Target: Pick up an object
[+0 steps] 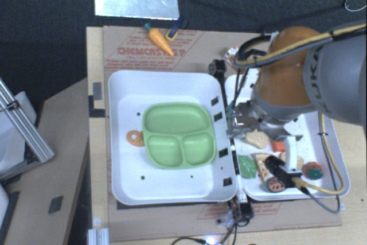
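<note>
Right, I'm looking down on the grey arm with its orange band [287,72]. It reaches in from the right and hangs over the right-hand shallow white bin [309,133], at that bin's left side, close to where it meets its neighbour. The tool [241,122] is tucked under the wrist there, and from this angle I cannot tell whether it is open, closed or gripping anything. The pickable things are all in that same bin. A beige bread-shaped toy piece [255,139] lies just beside the tool, a flat green leaf-like piece [248,165] sits below it in my view, near the left wall, and a small orange-red chunk [278,146] is to the right of the bread piece. A round teal-and-red toy [312,169] sits toward the lower right corner. Over in the left-hand white bin [126,100], a pale green plastic plate with three compartments [176,135] lies in the middle. A small brown pretzel-shaped ring [136,138] is right by its left edge. Outside both bins, an orange toy carrot [160,41] lies on the cardboard-covered surface [132,54] behind the left one.
</note>
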Controlling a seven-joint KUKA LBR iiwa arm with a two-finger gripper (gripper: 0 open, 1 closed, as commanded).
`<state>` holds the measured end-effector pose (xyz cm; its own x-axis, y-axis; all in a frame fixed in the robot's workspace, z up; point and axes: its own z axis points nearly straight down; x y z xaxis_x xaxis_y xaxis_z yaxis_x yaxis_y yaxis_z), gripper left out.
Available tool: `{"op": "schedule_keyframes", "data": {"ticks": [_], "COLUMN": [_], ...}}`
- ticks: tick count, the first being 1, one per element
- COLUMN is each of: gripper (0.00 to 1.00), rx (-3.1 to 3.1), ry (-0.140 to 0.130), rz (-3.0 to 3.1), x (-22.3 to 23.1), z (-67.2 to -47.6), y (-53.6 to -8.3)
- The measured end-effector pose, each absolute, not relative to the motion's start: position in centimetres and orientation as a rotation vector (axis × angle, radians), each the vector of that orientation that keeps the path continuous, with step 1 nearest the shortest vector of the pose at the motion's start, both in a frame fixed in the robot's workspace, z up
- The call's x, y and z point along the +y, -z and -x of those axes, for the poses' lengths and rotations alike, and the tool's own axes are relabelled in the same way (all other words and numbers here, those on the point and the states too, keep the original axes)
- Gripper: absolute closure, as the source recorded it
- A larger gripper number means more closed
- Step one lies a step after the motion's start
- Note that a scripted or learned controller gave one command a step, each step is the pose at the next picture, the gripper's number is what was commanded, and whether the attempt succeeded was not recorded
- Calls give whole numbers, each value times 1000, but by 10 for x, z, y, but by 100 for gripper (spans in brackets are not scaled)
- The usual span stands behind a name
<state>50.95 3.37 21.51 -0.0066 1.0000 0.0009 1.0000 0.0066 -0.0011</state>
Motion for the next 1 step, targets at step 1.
{"op": "schedule_keyframes", "data": {"ticks": [1], "gripper": [100], "rx": [-2223], "ry": [1], "rz": [2220], "x": [24], "z": [-514], "y": [-219]}}
